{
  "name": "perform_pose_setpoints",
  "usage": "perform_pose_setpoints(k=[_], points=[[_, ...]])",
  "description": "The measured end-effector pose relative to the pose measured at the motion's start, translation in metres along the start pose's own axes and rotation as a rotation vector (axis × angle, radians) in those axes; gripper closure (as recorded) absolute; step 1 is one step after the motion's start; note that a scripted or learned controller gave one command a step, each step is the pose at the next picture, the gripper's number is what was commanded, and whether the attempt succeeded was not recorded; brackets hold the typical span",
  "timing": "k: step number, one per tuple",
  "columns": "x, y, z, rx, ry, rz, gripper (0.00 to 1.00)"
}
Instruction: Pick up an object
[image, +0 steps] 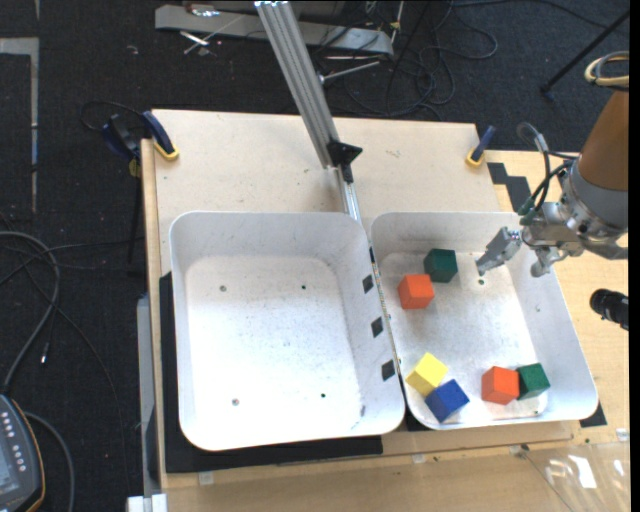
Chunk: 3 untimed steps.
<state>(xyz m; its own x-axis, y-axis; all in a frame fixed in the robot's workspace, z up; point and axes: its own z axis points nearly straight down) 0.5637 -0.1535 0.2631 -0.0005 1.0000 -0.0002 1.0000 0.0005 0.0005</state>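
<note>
The right bin (560, 330) holds several small cubes. A dark green cube (440, 265) and an orange cube (416, 291) sit near its far left part. A yellow cube (428, 372) and a blue cube (447, 398) lie by the front left corner. A second orange cube (499, 384) touches a green cube (533, 379) at the front right. My gripper (518, 255) hangs over the far right part of this bin, open, with nothing between its fingers. It stands to the right of the dark green cube, apart from it.
The left bin (200, 250) lies beside the right one. A slanted metal rail (305, 85) runs from the top down to the gap between the bins. Clamps sit at the bench's far corners (160, 140) (480, 148).
</note>
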Motion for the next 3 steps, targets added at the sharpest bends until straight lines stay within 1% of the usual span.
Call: perform_pose_setpoints(k=[1, 2, 3], points=[[0.033, 0.023, 0.126, 0.007, 0.002, -0.004, 0.0], [0.036, 0.096, 0.167, -0.01, -0.003, -0.005, 0.0], [0.035, 0.092, 0.157, -0.002, -0.002, -0.004, 1.0]])
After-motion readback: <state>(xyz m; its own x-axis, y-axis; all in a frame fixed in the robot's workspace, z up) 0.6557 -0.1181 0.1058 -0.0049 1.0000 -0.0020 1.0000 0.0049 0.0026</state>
